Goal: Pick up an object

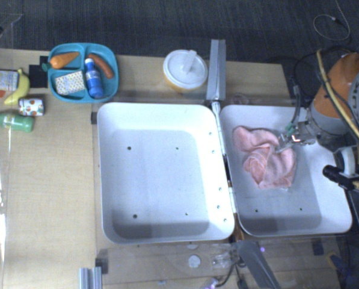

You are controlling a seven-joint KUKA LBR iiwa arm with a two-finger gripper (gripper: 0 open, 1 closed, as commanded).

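The pink cloth (264,156) lies crumpled in the right bin (323,221), the only thing there to pick. The gripper (289,138) sits at its two o'clock edge; its grip I cannot tell.

pink cloth (264,161), white bins (158,116), blue tray (110,59)
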